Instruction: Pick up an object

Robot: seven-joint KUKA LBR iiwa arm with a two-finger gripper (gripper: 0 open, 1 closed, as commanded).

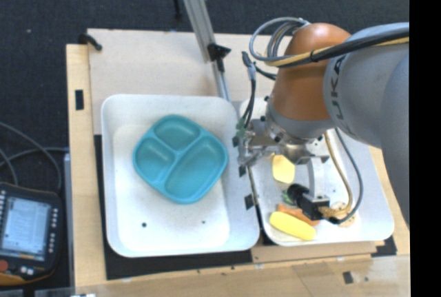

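**Camera view.** We see the arm (324, 96) reaching in from the right and standing over the right bin (375, 220), with its grey shell and orange band above the far part of that bin. The gripper (275, 149) hangs below the wrist, close to the wall between the two bins. We cannot tell whether it is apart or together, because the wrist hides its working end from above.

**Step in hand.** We judge this to be the approach to a grasp; nothing is seen held. The likeliest target is the pale yellow piece (283, 169), which lies in the right bin just beside the gripper, on its near side. Nearer the front wall lie a yellow oblong piece (292, 225) and a small orange piece (292, 209), touching or almost touching each other.

**Next move.** We judge that the gripper must be centred over one piece, lowered squarely clear of the bin wall, and closed on that piece alone, since the pieces lie near each other.

**Materials and shapes.** The three pieces look smooth, rounded and moulded, probably plastic; the oblong one tapers. The left bin (117, 220) holds a turquoise plate (180, 159), glossy and rounded-square, with three shallow compartments. Both bins are matt white with rounded corners, and they sit on a pale board bench (138, 61)
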